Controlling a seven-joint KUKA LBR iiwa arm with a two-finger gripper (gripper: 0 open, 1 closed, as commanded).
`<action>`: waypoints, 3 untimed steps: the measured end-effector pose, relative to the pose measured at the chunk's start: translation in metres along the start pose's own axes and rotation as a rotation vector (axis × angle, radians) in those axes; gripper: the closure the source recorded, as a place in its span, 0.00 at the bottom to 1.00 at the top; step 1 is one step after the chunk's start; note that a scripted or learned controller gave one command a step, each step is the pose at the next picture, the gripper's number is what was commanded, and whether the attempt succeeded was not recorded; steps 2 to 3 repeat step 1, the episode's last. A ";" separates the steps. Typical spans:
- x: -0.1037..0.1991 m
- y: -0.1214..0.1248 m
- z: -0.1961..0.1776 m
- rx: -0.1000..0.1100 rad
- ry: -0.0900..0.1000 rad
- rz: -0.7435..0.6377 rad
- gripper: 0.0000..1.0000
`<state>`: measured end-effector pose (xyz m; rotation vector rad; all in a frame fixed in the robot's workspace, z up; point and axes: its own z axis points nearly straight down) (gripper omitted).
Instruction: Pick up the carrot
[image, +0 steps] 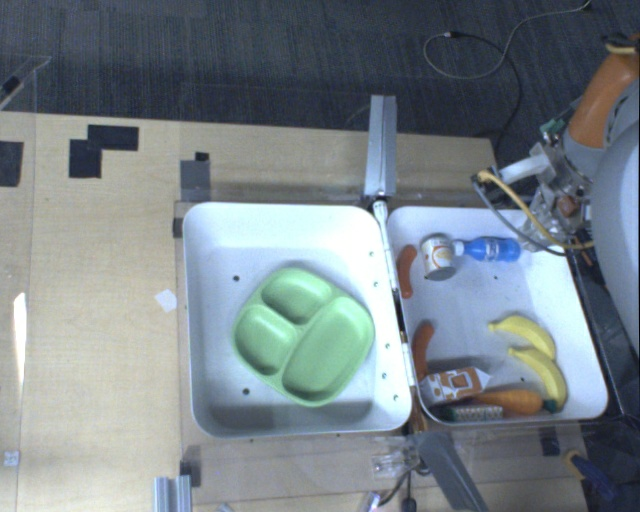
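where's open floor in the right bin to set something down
Best patch: the middle of the right bin, bordered by the can and bottle above, bananas right, sausages left. The near edge is crowded: box, carrot.

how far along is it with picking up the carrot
Nothing looks done yet: the carrot lies at the near edge of the right bin, beside a carton and a banana. The arm sits at the bin's far right corner. Reaching, gripping and lifting remain.
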<state>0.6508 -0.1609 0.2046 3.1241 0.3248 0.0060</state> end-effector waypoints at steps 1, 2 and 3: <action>0.006 -0.003 -0.023 0.000 -0.001 -0.003 1.00; 0.006 -0.003 -0.023 0.000 -0.001 -0.003 1.00; 0.006 -0.003 -0.023 0.000 -0.001 -0.003 1.00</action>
